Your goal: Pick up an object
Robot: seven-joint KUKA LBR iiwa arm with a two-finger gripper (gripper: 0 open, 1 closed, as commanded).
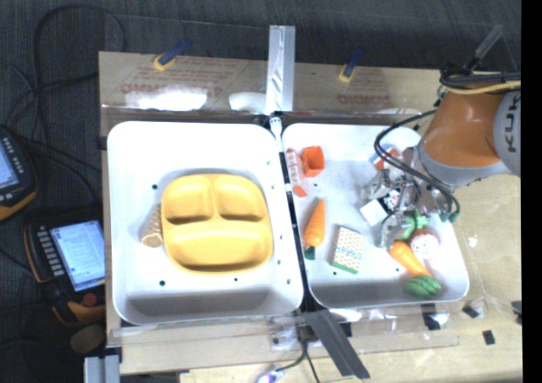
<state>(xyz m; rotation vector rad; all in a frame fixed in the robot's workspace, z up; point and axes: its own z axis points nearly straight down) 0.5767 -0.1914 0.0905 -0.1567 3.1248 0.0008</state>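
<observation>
- Nearest the camera, at the right bin's (pixel 461 288) front right corner, lie a green toy piece (pixel 422 287) and, just behind and touching it, an orange carrot-like toy (pixel 406 258).
- Left of those, a small patterned box (pixel 348 249) lies flat on the bin floor, and a second orange carrot (pixel 314 222) lies beside the divider between the bins.
- In the left bin (pixel 127 271), a yellow sectioned tray (pixel 217 220) takes up the middle, with a tan cone-shaped thing (pixel 152 226) tucked against its left edge.
- The pincer (pixel 398 203) hangs low over the right bin's right half, above a red-and-white toy (pixel 423 240) with a green top; I cannot tell whether the pincer is wide or narrow, as wires and metal parts crowd it.
- The arm (pixel 464 137) enters from the right, its orange band above the bin's right rim.
- Farther back, an orange block (pixel 312 159) sits near the bin's rear left corner.
- On the desk (pixel 398 85) behind, two blue-and-yellow clips (pixel 172 54) hold a sheet.
</observation>
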